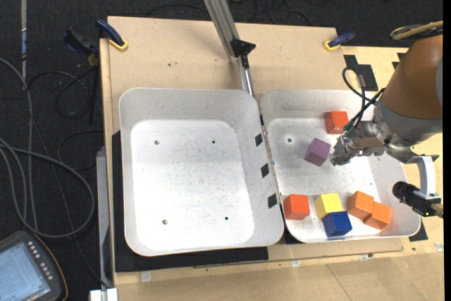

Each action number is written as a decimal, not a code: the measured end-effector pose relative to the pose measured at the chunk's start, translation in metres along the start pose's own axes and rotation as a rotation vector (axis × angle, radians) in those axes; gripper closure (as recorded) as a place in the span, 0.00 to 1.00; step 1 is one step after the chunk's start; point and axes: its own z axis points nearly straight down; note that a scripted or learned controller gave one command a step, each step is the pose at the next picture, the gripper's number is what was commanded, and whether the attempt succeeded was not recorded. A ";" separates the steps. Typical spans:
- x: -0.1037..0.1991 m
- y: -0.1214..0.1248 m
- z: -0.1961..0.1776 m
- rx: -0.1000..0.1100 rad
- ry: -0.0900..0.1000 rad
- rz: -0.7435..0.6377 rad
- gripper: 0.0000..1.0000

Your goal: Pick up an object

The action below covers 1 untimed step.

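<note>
I start at the left bin (141,173), which has only its speckled white floor facing me, so nothing there concerns this pick. Crossing the seam into the right bin (296,106), the blocks sit in two groups. At about 6 o'clock on its floor lie an orange block (297,206), a yellow block (328,204) touching a blue block (337,223), and two more orange blocks (370,209) pressed together toward 5 o'clock. Near the centre is the purple block (318,151), tilted on the floor, and at roughly 1 o'clock a lone orange cube (336,122).

The gripper (347,149) sits low at 3 o'clock from the purple block, just beside it, and I judge that block to be the target. I cannot tell how the jaws stand (the wrist and its cabling blur them from up here), and I see nothing between them.

To do this well, I would centre over the purple block before descending, turn the wrist to meet its flat faces squarely, and close only once both sides are straddled. A tilted block tends to squirt sideways if pinched on a corner.
</note>
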 end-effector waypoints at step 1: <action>-0.010 0.005 -0.056 0.000 -0.001 0.000 1.00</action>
